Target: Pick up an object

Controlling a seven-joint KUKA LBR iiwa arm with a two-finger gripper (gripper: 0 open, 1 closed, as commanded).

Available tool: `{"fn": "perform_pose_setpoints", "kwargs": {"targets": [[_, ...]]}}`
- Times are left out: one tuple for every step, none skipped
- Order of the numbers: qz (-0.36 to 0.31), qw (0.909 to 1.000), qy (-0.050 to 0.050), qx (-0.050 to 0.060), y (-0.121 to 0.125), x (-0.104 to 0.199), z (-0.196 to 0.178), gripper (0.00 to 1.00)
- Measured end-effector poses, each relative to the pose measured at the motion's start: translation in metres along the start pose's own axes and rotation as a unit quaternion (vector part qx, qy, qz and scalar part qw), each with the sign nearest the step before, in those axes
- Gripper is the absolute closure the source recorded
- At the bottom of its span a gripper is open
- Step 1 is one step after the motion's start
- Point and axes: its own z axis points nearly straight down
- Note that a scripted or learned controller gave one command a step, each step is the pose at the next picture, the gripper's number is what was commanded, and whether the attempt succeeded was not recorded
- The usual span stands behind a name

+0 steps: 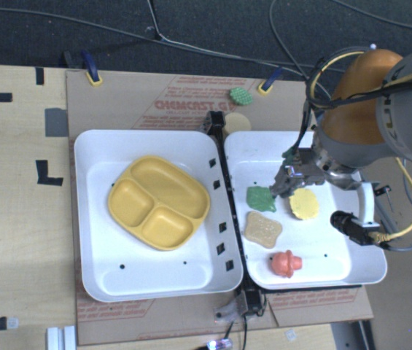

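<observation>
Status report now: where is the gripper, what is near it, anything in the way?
Gripper low in right bin, beside green piece. Yellow round piece close by. Nothing seen held. Path unobstructed.

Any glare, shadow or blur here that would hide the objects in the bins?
Camera view: lighting is even and soft, with only faint shadows under the yellow divided plate and the green piece; the white bins show no blown-out glare; the end effector looks dark and slightly soft, so its fingers are hard to read; small objects stay distinguishable.
</observation>
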Motion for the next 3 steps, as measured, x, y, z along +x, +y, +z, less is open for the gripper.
{"fn": "perform_pose_setpoints", "kwargs": {"targets": [[-0.001, 1.0, 0.0, 0.0, 0.001, 0.054, -0.01, 1.0], [-0.001, 1.0, 0.0, 0.0, 0.012, 0.112, -0.013, 1.0], [0.0, 1.0, 0.0, 0.001, 0.009, 0.169, 0.002, 1.0]]}}
